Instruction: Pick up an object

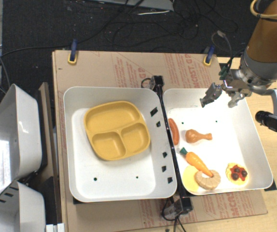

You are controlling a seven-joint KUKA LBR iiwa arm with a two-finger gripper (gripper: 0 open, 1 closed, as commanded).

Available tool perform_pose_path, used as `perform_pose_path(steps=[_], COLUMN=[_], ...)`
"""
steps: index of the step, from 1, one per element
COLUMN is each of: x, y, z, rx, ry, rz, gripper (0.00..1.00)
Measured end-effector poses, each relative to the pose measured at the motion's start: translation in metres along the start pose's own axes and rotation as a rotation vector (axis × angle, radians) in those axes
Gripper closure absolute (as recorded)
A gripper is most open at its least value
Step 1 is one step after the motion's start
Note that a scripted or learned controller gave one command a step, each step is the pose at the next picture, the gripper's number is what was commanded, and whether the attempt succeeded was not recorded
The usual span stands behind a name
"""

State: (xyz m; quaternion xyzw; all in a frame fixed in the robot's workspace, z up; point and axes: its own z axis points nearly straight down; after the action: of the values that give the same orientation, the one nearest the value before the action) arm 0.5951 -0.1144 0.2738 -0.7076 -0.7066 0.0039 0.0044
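My gripper (222,96) hangs above the far edge of the right bin (235,144), open, with nothing between its fingers. Below it in that bin lie a red sausage (173,131) by the left wall, a brown chicken drumstick (197,136) in the middle, an orange carrot (198,163) with a green top, a round tan biscuit (208,179) on a pale yellow disc, and a small tart with red berries (237,173) at the near right corner. The drumstick is the closest item, a little below and left of the fingers.
The left bin (80,178) holds a yellow three-compartment plate (117,129). A black divider with clips (163,134) runs between the bins. Yellow clamps (72,58) (208,59) hold the cardboard base at the far edge. White tubs (13,139) stand off the bench's left.
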Motion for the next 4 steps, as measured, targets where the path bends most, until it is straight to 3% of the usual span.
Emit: perform_pose_path(steps=[1, 4], x=[0.000, -0.001], y=[0.002, 0.009], z=[-0.007, 0.161], rx=[-0.012, -0.007], ry=[-0.001, -0.001], rz=[-0.002, 0.000], gripper=[0.00, 0.00])
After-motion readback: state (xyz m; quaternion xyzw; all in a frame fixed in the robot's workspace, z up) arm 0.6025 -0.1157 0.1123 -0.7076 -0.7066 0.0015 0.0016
